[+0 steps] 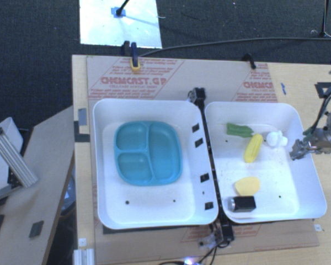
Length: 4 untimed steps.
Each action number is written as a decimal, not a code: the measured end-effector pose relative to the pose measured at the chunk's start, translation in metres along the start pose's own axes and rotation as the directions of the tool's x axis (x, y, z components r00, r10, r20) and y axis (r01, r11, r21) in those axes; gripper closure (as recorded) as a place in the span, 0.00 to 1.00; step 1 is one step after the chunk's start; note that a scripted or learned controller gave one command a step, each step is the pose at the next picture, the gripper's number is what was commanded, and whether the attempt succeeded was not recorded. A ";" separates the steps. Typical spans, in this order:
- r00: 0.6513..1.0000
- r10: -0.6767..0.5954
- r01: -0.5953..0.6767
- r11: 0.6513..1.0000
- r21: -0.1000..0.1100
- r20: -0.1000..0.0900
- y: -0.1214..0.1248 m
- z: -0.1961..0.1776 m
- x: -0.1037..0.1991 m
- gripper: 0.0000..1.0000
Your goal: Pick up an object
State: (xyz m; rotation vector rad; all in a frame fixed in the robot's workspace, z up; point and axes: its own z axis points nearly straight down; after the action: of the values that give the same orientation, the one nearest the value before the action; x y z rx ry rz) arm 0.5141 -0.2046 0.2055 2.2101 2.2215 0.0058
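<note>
Nothing lifted yet. Pincer (295,149) poised at the right bin's (311,200) right rim, grip impossible to judge (too small, too blurred). Waiting inside: yellow corn (253,148), green piece (240,130), white ball (273,139), yellow wedge (247,185), dark block (244,203). Whole grasp left to do.

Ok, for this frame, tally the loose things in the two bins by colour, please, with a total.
Blue: 1, the divided plate in the left bin.
Yellow: 2, the corn cob and the yellow wedge.
Green: 1, the green piece.
White: 1, the small white thing.
Black: 1, the black block.
Total: 6, five of them in the right bin.
</note>
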 end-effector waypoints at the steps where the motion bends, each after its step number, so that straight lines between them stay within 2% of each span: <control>1: 1.000 -0.001 0.001 1.000 0.000 0.000 0.002 -0.054 -0.001 1.00; 2: 1.000 -0.004 0.004 1.000 0.006 -0.003 0.012 -0.042 0.045 1.00; 3: 1.000 -0.006 0.006 1.000 0.005 -0.005 0.023 -0.048 0.101 1.00; 4: 1.000 -0.005 0.005 1.000 0.007 -0.004 0.029 -0.033 0.157 1.00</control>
State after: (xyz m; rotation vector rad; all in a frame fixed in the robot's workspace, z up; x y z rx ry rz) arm 0.5418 -0.0474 0.2378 2.2105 2.2321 0.0035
